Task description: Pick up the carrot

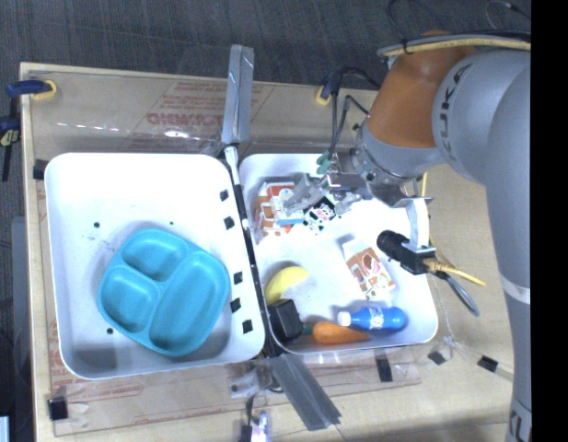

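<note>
The carrot (340, 332) lies along the near wall of the right bin (429, 274), between a black block (285, 319) and a blue bottle (376, 319). The tool (311, 201) hovers over the far end; I cannot tell its state

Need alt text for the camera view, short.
The grey arm's hand hovers over the far part of the right bin, above a small carton there, while the carrot lies untouched at the near wall beside a blue bottle, a black block and a banana. The left bin holds a blue divided plate.
</note>
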